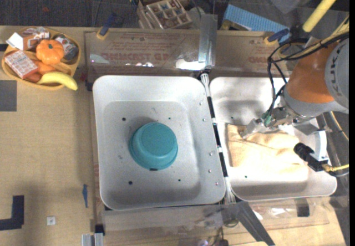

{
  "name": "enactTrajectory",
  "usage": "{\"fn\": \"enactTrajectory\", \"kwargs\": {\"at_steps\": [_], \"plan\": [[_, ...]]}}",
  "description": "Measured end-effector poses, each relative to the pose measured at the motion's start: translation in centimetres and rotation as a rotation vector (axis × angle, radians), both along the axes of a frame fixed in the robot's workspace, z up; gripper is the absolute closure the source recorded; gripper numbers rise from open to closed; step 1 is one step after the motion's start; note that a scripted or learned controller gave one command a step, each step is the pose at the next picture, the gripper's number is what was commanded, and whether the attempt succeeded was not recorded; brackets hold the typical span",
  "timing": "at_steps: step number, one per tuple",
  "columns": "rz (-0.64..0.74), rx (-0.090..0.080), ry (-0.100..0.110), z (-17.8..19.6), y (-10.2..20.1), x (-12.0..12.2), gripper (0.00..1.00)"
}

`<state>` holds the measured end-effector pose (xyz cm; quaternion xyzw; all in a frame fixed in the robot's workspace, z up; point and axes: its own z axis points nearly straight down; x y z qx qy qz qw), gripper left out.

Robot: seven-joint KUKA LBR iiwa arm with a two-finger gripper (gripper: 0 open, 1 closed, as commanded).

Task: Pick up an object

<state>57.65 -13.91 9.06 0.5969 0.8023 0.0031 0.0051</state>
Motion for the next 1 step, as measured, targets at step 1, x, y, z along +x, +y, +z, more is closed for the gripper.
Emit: {"fn": "enactTrajectory", "kwargs": {"at_steps": [1], "plan": [[-0.005, 0.002, -0.005, 1.13, -0.11, 0.11, 1.00]]}}
